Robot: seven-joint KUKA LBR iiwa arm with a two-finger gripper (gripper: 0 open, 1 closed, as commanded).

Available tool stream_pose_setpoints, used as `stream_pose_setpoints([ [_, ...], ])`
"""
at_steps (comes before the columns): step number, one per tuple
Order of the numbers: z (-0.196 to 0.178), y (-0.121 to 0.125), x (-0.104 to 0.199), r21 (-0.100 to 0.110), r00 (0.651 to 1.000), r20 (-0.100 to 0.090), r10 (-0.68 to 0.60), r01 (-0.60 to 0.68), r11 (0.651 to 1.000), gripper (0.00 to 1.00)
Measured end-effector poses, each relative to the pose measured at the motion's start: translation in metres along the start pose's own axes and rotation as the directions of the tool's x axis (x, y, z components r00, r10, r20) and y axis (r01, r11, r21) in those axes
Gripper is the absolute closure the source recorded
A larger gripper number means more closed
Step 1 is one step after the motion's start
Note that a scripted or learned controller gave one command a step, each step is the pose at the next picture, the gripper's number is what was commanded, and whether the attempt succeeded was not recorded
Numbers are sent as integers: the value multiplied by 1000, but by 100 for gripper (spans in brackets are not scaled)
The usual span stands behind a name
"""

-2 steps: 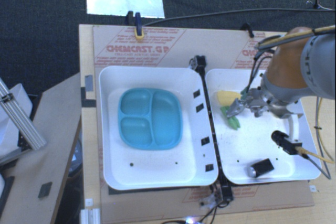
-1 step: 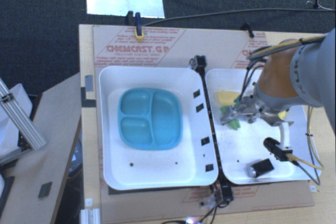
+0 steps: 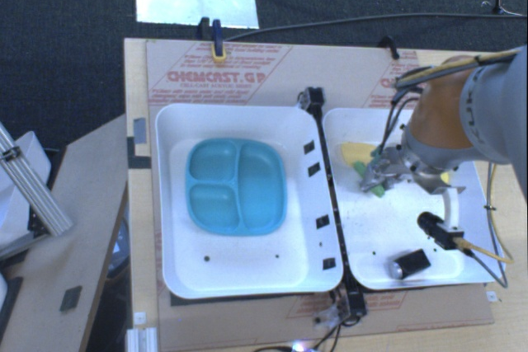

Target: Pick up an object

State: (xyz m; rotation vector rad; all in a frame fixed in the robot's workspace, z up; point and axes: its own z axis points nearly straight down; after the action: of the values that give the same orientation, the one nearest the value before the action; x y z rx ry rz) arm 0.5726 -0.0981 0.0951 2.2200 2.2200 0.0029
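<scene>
One pincer (image 3: 375,180) hovers right of centre over a green piece (image 3: 369,170); grip unclear; next likely closing, lifting.

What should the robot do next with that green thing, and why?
Probably lower a touch and close around the green thing. The hand sits right over it in the right bin, beside the yellow object, but whether it grips it can't be seen.
</scene>
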Motion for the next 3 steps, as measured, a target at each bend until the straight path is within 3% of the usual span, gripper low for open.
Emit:
stream_pose_setpoints([
  [2,-113,7,9,-5,1000,1,-4,4,1000,100],
  [3,-115,15,53,0,1000,-2,-9,9,1000,100],
])
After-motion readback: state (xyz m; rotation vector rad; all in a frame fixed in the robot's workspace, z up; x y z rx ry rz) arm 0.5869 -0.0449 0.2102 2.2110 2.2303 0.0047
